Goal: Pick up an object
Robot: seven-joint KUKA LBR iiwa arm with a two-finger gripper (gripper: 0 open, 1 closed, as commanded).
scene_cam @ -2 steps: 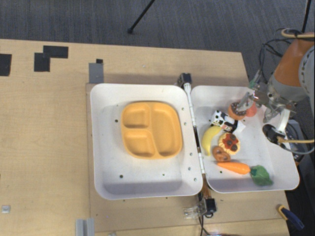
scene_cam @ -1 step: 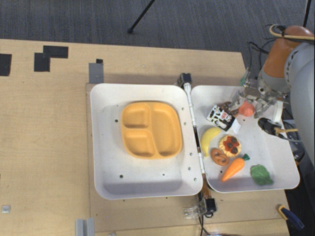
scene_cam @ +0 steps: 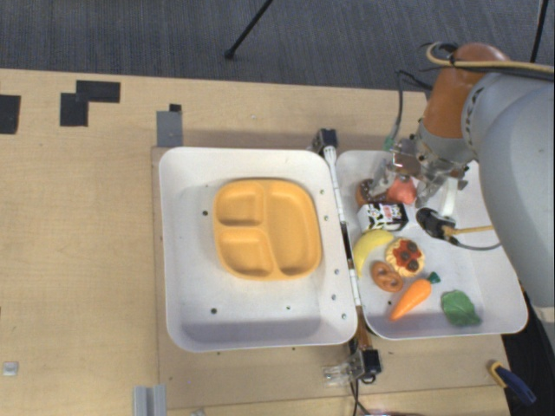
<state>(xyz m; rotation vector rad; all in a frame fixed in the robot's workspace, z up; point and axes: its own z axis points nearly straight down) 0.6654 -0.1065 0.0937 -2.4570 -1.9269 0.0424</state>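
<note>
The gripper (scene_cam: 401, 183) is hanging over the right bin (scene_cam: 499, 315), just above a black-and-white carton (scene_cam: 384, 216) that is lying beside a yellow banana (scene_cam: 368, 248); whether it is gripping anything, I cannot tell.

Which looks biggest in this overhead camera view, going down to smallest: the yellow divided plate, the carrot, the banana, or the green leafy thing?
1. Yellow divided plate, by far the largest.
2. Banana and carrot: they look about alike, and the banana is partly covered, so I won't rank them.
3. Green leafy thing, the smallest.
</note>
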